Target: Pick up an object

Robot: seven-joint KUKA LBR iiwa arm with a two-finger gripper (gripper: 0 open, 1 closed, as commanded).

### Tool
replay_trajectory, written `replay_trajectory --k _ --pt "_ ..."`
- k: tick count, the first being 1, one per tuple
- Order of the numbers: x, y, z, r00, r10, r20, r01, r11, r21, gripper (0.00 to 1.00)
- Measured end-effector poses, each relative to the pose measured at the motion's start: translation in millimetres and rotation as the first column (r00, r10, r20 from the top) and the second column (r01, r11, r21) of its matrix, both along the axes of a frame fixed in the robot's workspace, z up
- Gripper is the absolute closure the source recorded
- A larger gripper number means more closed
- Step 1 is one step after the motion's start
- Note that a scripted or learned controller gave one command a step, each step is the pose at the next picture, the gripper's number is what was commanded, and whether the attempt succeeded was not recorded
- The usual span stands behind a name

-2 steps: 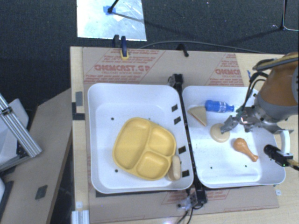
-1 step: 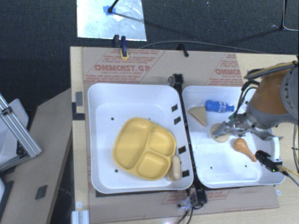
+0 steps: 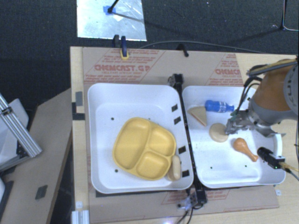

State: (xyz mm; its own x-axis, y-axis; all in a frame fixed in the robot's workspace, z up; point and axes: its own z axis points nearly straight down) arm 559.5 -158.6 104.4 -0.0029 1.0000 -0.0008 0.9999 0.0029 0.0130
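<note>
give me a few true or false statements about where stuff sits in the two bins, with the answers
1. The yellow tray lies in the left bin. True.
2. The blue bottle lies in the left bin. False: it lies in the right bin, near its far side.
3. The orange drumstick toy lies in the right bin. True.
4. The claw is over the yellow tray. False: it is over the right bin, beside the round tan disc.
5. A small beige piece rests against the yellow tray's near right edge. True.
6. The tan wedge sits on the yellow tray. False: it lies in the right bin, left of the blue bottle.
</note>
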Motion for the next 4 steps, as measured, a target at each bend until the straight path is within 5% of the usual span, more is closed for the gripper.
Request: replay_trajectory --k 2,3,4 --pt "11.1 0.5 96.1 1.000 0.002 -0.005 -0.002 1.000 -0.001 1.00" --pt "12.1 0.4 98.5 1.000 0.001 -0.009 -0.001 1.000 0.000 1.00" --pt "23.9 45.9 94.7 1.000 0.006 -0.010 -0.006 1.000 0.002 1.00"
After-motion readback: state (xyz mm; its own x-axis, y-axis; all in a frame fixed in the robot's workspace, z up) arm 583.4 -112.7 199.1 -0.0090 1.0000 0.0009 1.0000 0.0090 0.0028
